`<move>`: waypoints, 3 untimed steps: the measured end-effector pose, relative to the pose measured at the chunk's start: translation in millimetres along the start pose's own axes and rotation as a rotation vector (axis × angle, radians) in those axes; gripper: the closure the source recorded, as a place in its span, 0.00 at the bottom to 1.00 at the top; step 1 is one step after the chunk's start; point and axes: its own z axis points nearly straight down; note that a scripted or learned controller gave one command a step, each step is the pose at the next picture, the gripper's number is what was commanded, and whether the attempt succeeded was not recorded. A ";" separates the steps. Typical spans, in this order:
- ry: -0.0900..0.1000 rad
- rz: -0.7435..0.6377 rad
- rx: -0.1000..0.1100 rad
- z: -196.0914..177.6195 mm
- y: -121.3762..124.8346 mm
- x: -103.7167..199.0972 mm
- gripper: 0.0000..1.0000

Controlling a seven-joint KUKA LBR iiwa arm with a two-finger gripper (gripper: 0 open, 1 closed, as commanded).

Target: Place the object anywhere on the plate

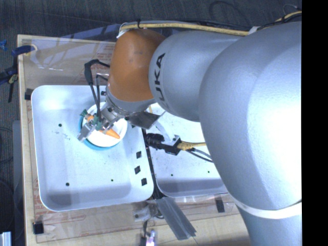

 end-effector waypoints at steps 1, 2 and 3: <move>-0.008 -0.556 -0.010 84.5 37.2 -30.8 0.00; -0.009 -0.631 -0.004 89.7 23.4 98.4 0.00; -0.001 -0.164 -0.002 -7.2 55.6 74.3 0.00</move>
